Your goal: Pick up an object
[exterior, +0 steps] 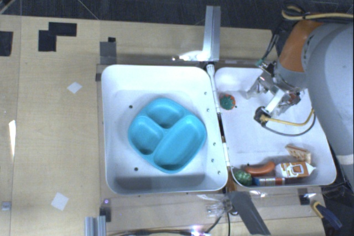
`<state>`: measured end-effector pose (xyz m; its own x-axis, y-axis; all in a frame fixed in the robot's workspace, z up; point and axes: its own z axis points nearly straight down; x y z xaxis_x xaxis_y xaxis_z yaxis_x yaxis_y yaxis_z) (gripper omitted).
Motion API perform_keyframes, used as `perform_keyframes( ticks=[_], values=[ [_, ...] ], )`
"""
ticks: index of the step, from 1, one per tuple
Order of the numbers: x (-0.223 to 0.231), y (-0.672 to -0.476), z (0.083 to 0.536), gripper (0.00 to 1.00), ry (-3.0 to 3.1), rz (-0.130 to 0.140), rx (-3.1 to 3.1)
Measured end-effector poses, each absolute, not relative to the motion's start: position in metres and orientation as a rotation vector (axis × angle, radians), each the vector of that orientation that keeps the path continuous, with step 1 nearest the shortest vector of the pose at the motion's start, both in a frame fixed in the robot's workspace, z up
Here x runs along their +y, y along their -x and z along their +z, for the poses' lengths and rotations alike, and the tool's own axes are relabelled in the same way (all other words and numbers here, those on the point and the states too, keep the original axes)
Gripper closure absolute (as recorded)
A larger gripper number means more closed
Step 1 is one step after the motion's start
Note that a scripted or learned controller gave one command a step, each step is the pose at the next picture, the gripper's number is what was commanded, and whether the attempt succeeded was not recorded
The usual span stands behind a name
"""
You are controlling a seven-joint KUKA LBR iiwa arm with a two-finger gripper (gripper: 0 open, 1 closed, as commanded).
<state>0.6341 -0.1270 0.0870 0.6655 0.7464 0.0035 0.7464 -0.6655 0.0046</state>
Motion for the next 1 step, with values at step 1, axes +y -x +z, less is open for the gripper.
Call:
perform_keyframes(
  ticks=[1],
  values=[
    [-0.0839,-0.6569,0.0867,0.00,-2.926,0.002,1.147]
  ],
)
